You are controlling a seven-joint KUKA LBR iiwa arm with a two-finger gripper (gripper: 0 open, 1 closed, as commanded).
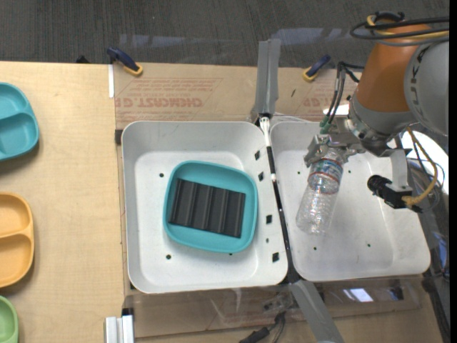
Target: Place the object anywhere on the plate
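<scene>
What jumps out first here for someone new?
The orange-banded grey arm reaching in from the right, its pincer at the neck of a clear plastic bottle slanting over the right bin. Next, the teal plate in the middle of the left bin, carrying a dark ribbed insert. Teal and orange trays sit at the far left.

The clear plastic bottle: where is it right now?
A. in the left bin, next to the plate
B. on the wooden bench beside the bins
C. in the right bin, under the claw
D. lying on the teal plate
C: the clear plastic bottle sits in the right bin, its cap end just below the claw, while the teal plate is in the left bin.
</scene>
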